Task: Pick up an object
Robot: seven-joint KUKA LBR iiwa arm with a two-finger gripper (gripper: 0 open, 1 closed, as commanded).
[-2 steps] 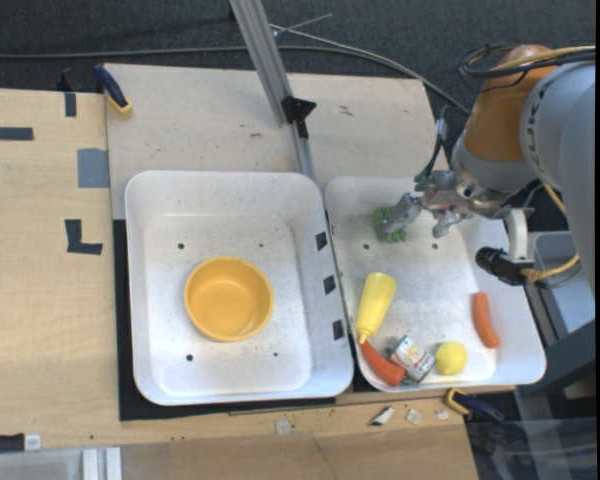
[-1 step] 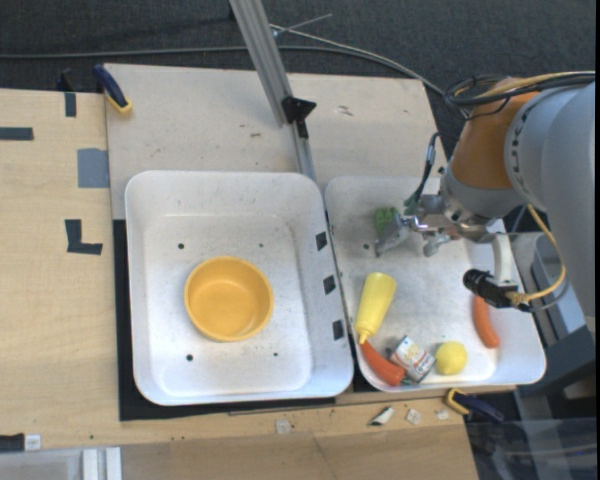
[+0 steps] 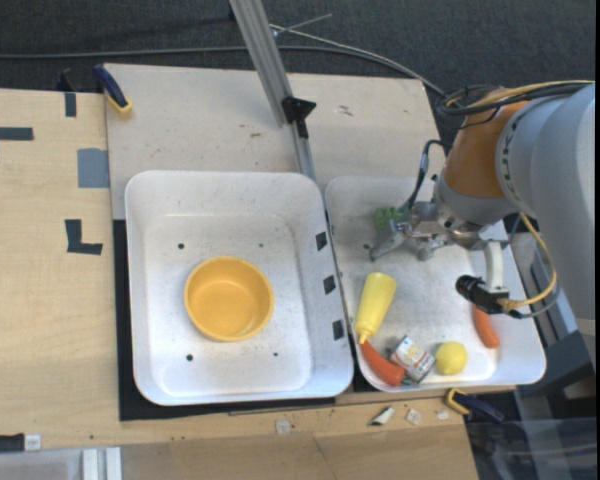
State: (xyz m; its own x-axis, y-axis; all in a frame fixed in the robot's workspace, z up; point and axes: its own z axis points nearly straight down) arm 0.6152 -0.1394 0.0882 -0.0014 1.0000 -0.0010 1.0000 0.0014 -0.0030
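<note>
The right bin [image 3: 510, 373] holds several small things. A yellow bottle [image 3: 374, 306] lies in its left half. Below the bottle, along the front wall, are an orange carrot [image 3: 381, 365], a small printed can [image 3: 412, 357] and a yellow lemon [image 3: 451, 357]. A second orange piece [image 3: 486, 327] lies by the right wall. A small green object [image 3: 387, 215] sits at the back of this bin. My gripper [image 3: 392, 236] hangs low over that back area, right beside the green object and just above the bottle's top end.
The left bin [image 3: 150, 203] holds a yellow bowl [image 3: 228, 297]. A grey metal pole [image 3: 270, 63] slants down to the bins' back edge between them. Blue and yellow clamps [image 3: 112, 88] sit at the bench corners.
</note>
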